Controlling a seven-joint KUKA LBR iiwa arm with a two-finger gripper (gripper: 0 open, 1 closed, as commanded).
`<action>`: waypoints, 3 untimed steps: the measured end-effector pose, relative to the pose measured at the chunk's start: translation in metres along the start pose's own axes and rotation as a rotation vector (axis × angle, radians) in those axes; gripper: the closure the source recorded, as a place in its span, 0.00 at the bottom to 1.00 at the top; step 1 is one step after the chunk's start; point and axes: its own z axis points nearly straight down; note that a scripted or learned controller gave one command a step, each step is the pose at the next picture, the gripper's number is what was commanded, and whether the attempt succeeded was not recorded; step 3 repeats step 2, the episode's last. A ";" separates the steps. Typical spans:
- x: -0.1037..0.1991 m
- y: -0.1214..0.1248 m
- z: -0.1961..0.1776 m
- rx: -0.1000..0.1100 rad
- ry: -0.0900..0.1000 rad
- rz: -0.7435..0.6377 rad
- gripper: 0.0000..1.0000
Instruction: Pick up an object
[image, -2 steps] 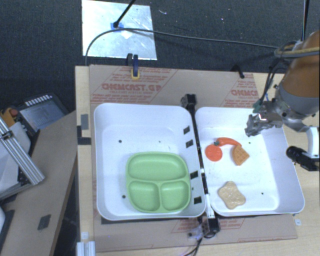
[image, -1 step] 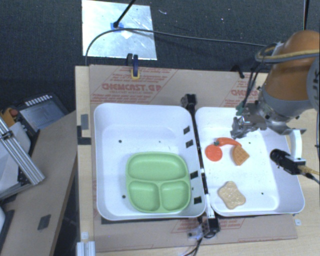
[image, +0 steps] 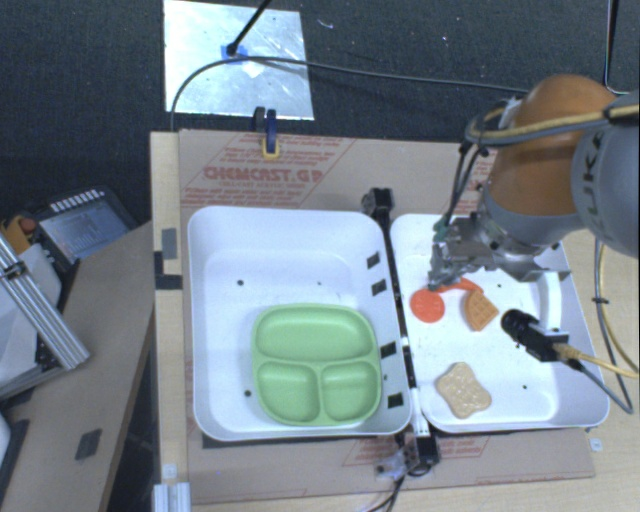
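Note:
In the right bin (image: 575, 400) lie a round red-orange disc (image: 428, 306), an orange waffle-textured piece (image: 480, 309) and a tan cookie-shaped piece (image: 463, 389). A thin orange-red item (image: 462, 286) lies just behind the disc and the waffle piece. My gripper (image: 440, 274) hangs over the bin's back left part, right above the red disc and beside the thin orange item. Nothing shows between its fingers.
The left bin (image: 215, 300) holds a green three-compartment tray (image: 315, 364). A black divider (image: 392, 300) runs between the bins. A black cylindrical part with a yellow cable (image: 535, 335) juts over the right bin. The arm's orange band (image: 545, 130) looms above the back right.

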 end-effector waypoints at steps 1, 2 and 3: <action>0.046 -0.001 0.003 0.000 0.000 0.001 1.00; 0.094 -0.011 0.001 0.001 0.000 0.000 1.00; 0.094 -0.011 0.001 0.001 0.000 0.000 1.00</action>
